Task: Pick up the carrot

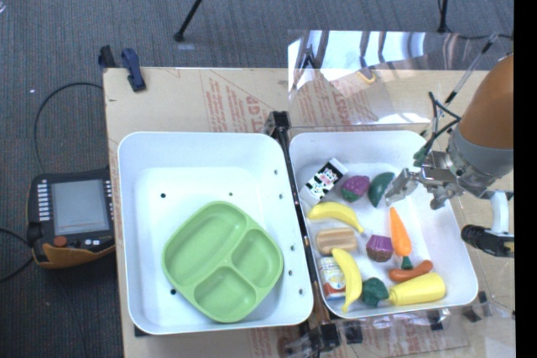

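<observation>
Left to right, I see the left bin (134, 180) holding a green divided plate (223, 261), and the right bin (466, 264) crowded with toy food. The carrot (400, 232) is a short orange cone, tip pointing up, lying in the right bin's right half just beside a purple piece (379, 247) and above a yellow bottle (417, 290). The tool (409, 184) hangs just above and slightly right of the carrot, apart from it; I cannot tell its state.

Orange carrot (400, 232); green tray (222, 262); yellow banana (335, 213); white bins (134, 180).
</observation>
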`<act>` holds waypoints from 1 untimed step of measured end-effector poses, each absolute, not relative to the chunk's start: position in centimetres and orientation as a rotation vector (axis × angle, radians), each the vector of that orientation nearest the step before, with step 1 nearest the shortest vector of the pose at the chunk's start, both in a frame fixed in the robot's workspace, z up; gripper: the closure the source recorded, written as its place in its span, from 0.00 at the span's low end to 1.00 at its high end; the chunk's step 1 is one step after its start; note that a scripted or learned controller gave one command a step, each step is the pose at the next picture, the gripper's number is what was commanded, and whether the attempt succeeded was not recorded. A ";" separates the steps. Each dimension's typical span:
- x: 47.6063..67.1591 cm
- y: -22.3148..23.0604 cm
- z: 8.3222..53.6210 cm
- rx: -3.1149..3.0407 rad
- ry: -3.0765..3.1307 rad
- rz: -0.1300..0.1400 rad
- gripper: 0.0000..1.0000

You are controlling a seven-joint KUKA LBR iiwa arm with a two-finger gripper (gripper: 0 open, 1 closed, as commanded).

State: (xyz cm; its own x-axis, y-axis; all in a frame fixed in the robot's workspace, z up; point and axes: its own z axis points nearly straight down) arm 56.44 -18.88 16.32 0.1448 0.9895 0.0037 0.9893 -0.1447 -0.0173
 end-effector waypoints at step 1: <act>55.2 -18.3 8.5 -2.513 -1.867 0.007 0.00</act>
